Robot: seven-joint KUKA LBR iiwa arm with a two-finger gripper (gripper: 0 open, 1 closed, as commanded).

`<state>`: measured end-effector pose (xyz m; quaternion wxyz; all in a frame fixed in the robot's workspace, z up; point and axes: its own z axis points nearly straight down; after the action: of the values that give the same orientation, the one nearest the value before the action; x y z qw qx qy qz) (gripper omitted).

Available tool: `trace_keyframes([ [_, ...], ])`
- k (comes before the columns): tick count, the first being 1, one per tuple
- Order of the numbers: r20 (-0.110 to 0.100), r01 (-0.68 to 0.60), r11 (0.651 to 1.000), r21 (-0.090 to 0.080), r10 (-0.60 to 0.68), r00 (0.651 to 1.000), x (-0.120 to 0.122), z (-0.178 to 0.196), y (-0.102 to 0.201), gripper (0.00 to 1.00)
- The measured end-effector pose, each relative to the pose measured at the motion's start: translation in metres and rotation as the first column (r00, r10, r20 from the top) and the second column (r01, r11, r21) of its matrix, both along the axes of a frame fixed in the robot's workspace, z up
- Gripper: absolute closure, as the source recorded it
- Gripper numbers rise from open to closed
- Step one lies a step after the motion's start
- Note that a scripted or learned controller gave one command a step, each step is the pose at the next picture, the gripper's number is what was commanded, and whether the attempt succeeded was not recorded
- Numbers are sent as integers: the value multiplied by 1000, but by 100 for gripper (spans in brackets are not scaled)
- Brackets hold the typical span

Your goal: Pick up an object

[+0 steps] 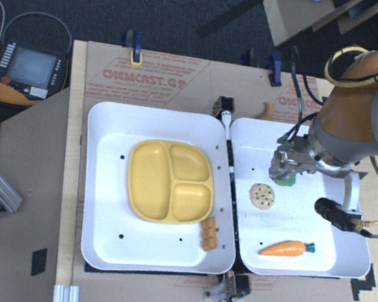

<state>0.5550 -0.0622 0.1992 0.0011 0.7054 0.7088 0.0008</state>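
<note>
My gripper (284, 168) hangs low over the right bin (259, 138), near the middle of its far half. A small green thing (287, 181) peeks out right under the gripper's tip, and most of it is hidden. A round speckled cookie (261, 195) lies just in front and to the left of the gripper, apart from it. An orange carrot (288, 249) with a green top lies near the bin's front edge.
The left bin (108, 137) holds a yellow divided plate (170, 181) and a small brown ridged piece (208, 233) by its front right corner. A black cylinder (332, 212) on the arm juts over the right bin's right side. Clamps stand at the bench's far edge.
</note>
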Motion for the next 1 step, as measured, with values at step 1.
trace_keyframes([
  [1, 2, -2, 1000, 1, 2, 1000, 31, 7, 56, 100],
])
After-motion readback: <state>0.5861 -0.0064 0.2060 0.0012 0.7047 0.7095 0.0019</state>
